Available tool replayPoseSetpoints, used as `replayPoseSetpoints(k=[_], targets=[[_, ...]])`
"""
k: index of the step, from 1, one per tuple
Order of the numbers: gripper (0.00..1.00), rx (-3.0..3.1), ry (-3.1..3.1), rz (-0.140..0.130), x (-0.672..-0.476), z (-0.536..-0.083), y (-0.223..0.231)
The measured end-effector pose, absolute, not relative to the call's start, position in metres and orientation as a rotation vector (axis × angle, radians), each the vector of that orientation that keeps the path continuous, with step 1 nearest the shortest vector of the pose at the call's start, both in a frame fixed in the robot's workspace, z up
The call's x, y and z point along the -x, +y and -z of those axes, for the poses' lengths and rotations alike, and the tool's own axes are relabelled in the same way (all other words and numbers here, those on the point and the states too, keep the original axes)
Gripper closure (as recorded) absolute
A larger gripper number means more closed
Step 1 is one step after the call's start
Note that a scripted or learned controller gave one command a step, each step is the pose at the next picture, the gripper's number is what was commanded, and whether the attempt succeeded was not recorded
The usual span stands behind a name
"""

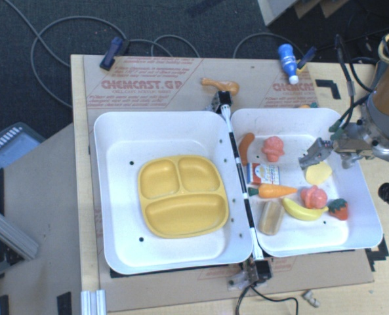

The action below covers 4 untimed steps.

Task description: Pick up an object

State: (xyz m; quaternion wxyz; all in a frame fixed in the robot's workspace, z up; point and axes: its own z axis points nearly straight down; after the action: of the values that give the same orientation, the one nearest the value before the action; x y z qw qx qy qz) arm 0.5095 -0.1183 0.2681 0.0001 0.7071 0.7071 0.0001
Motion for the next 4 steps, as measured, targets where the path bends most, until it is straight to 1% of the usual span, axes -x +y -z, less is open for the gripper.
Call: replayPoseSetpoints(k=[1, 2, 3, 4], targets=[[0.0, -2.224, 2.222, 0.003, -0.535, -0.186, -0.172], [0.0, -2.222, 2.221, 0.0, -0.511, -0.084, -0.157], [0.0, -2.223, 2.224, 0.001, -0.488, -0.084, -0.103], [1.0, -2.222, 2.22, -0.001, -0.489, -0.095, -0.103]])
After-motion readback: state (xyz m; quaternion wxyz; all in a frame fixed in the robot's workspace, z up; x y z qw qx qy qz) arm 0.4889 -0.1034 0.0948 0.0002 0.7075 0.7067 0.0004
